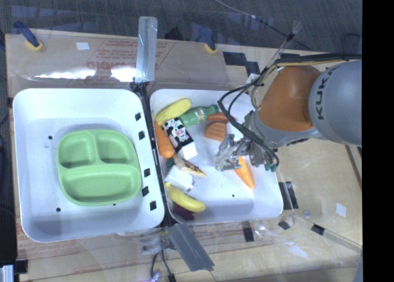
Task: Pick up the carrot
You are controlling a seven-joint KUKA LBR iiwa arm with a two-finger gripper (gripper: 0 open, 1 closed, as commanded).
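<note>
I see the left bin [24, 151] carrying a green divided plate [96, 167] at its centre, and the right bin [265, 204] crowded along its left edge with two bananas [173, 110], a green bottle [198, 115] and a carton [179, 133]. The gripper [229, 156] sits low toward that bin's right edge; I cannot tell how its pincer is set. The carrot [245, 173] lies just beside it, tip toward the front right corner.

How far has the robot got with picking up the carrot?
Done: the arm has reached into the right bin and its hand sits low, right beside the carrot. In hand: lining up on it; a grip can't be seen. Left: the carrot lies on the bin floor, so gripping and lifting remain.
</note>
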